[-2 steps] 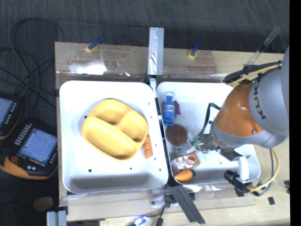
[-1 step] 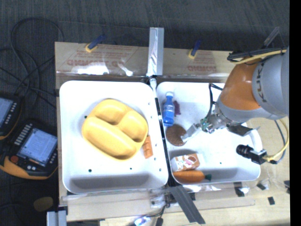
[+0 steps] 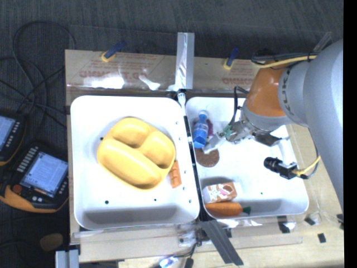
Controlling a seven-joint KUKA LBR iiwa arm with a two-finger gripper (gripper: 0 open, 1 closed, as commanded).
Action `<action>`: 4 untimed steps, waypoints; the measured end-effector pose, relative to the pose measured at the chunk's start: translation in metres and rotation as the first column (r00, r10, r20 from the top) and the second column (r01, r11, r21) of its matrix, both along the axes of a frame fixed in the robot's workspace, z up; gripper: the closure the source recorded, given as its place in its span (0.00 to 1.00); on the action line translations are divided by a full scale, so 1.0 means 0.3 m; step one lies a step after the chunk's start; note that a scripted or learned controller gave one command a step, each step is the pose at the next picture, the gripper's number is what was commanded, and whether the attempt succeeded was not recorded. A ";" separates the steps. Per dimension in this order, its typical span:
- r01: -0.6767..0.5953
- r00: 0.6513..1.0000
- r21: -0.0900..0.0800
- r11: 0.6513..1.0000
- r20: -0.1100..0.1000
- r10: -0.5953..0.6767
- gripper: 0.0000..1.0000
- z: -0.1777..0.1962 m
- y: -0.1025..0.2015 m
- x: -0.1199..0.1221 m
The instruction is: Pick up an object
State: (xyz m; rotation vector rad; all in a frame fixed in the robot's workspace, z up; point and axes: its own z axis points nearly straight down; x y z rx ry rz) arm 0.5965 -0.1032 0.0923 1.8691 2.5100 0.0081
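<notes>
Left bin (image 3: 83, 149) just has the big yellow squishy thing (image 3: 136, 151) plus a small orange piece (image 3: 175, 175) at its 4 o'clock. In the right bin (image 3: 290, 200), the blue bottle (image 3: 200, 129) lies with its long axis running 12 to 6 (roughly), brown disc (image 3: 208, 158) below it. The hand (image 3: 226, 134) sits at the bottle's 3 o'clock, very near; can't tell if it's clenched or released.
</notes>
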 end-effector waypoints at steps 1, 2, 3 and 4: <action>-0.239 0.971 -0.003 0.971 -0.001 0.239 0.00 0.002 -0.028 0.126; -0.241 0.970 0.001 0.970 -0.012 0.241 0.00 0.307 0.072 0.160; -0.241 0.970 0.001 0.970 -0.013 0.241 0.00 0.306 0.071 0.159; -0.413 0.911 -0.003 0.911 -0.004 0.413 0.00 0.022 0.013 0.195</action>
